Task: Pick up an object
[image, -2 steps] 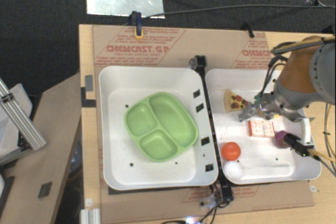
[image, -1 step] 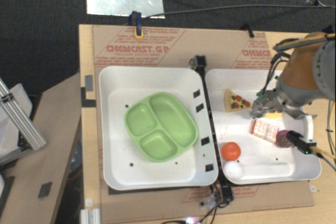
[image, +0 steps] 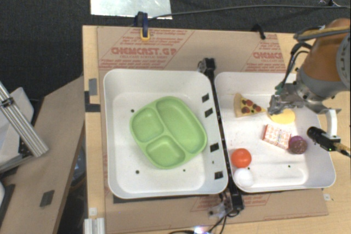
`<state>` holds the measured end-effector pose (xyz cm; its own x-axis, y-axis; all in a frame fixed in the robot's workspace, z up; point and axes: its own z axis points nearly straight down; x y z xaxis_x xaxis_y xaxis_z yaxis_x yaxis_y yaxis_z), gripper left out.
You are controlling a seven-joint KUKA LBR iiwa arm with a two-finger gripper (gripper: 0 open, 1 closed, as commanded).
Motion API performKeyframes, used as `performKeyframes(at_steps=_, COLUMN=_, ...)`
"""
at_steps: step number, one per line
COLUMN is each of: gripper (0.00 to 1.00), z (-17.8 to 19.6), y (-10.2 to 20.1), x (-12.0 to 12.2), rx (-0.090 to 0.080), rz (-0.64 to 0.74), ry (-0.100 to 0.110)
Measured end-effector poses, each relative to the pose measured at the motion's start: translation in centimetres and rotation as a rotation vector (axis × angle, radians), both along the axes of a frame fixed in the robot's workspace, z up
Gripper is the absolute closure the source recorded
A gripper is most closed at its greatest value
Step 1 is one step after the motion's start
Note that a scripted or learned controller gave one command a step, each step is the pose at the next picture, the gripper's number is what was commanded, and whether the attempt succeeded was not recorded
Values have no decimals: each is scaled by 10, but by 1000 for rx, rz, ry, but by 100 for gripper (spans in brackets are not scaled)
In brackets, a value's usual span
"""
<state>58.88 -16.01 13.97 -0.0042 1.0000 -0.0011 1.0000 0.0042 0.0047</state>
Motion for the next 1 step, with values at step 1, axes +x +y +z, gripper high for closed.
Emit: performKeyframes(at_steps=1, gripper=100, z=51, y=9, x=-3, rx=0, rz=1, ry=0)
